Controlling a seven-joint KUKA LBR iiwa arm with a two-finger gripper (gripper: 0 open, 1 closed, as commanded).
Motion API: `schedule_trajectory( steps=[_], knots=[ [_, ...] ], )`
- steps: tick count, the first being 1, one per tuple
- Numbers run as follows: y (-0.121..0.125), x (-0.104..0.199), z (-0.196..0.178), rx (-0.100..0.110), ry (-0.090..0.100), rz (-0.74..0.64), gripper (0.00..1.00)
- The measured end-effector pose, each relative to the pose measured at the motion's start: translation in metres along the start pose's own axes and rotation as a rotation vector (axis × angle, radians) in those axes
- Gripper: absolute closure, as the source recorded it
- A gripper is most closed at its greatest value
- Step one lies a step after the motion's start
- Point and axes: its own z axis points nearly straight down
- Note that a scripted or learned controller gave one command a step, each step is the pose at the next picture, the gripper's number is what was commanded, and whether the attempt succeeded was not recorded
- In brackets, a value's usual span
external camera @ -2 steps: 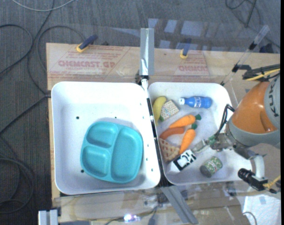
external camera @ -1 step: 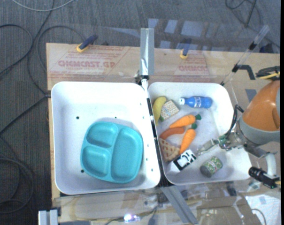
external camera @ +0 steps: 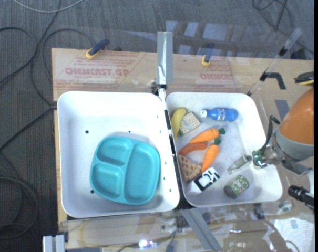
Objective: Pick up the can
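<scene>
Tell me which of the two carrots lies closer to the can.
The lower carrot, pointing down toward the black-and-white block. The upper carrot lies further up the right bin, further from the can.

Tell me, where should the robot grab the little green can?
Probably across its round side, coming straight down from above. The can lies tipped on its side in the right bin, apart from the other toys, with bare floor around it, so the gripper has room to straddle it.

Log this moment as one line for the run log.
task: pick up can | can: lying in right bin, near front corner | gripper: above right bin, just behind can | grasp: not yet
</scene>
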Motion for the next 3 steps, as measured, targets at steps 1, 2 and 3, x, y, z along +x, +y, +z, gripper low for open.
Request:
schedule_trajectory(
  steps=[1,2,3],
  knots=[
    [0.0049,0.0056,0.024,-0.005,0.009,0.015,0.0],
    [0.0042,0.0049,0.0239,-0.004,0.008,-0.033,0.0],
    [0.0032,0.0041,0.0219,-0.002,0.004,-0.07,0.0]
  ],
)
